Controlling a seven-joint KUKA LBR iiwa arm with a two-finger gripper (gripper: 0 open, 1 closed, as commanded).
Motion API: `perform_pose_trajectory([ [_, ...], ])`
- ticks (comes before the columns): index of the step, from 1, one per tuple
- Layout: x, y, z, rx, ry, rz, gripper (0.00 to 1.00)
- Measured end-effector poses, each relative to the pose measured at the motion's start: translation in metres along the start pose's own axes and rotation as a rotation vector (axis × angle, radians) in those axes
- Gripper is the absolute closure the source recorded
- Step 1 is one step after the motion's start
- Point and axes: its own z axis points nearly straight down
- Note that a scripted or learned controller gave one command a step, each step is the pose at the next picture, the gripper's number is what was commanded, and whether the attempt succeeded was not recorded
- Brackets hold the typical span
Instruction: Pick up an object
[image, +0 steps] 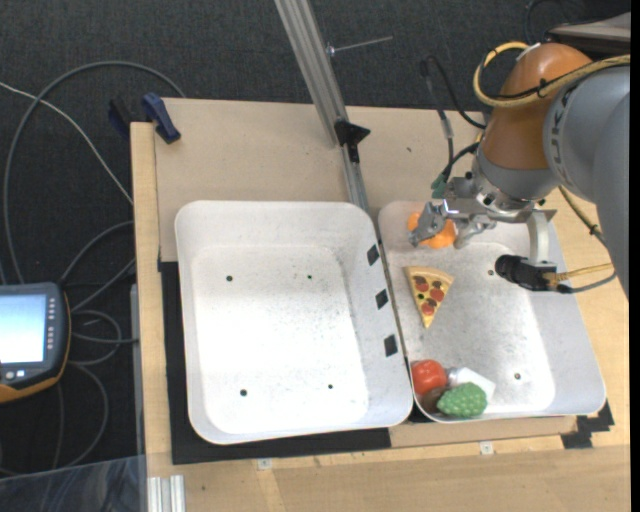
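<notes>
From my remote seat I take the triangular toy pizza slice with red pepperoni dots (429, 293) as my landmark; it lies flat in the right-hand shallow white plastic bin (540, 350), its point aimed toward the near edge. Just beyond the slice, toward the far corner of that bin, I see the metal two-finger gripper (437, 230) of the grey arm with the orange band (530, 100), lowered right onto a small orange rounded object (436, 238). The orange object shows on both sides of the fingertips and seems to sit between them, but I cannot tell from this slanted view whether the claw is spread or clamped on it. To the right of the slice, a black cylindrical part with an orange cable (525, 272) hangs off the wrist above the bin floor. Nearer to me than the slice, against the bin's front rim, a red round toy tomato (428, 376) sits touching a green bumpy toy vegetable (463, 401), with a small white piece (472, 380) just beside them. Left of the slice, past three black clips on the shared rims, I see the left-hand shallow white plastic bin (200, 240).
</notes>
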Motion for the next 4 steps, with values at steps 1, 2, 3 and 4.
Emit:
perform_pose_trajectory([
  [1, 0.0, 0.002, -0.049, -0.001, 0.0, 0.0, 1.0],
  [2, 0.052, -0.016, -0.045, 0.01, 0.004, -0.005, 1.0],
  [3, 0.099, -0.04, -0.062, 0.009, 0.004, -0.005, 1.0],
  [4, 0.156, -0.064, -0.073, 0.01, 0.005, -0.006, 1.0],
])
